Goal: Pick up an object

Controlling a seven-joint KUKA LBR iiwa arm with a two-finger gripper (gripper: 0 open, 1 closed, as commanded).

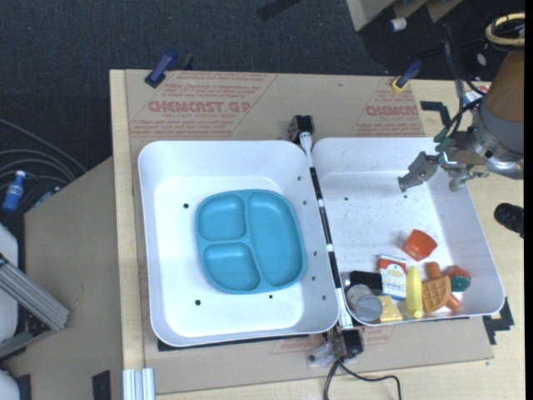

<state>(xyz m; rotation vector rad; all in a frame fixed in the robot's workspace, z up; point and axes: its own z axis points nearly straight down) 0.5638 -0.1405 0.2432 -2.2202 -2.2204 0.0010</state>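
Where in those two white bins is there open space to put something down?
Right bin: its upper and middle floor is bare, between the divider and the gripper. Its lower corner is crowded with toys. Left bin: a bare strip rings the blue tray.

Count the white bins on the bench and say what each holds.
2. The left bin holds a blue divided plate; the right bin holds a toy pile at its near end.

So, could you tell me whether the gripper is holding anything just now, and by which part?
Nothing is held: the gripper hangs open above the right bin.
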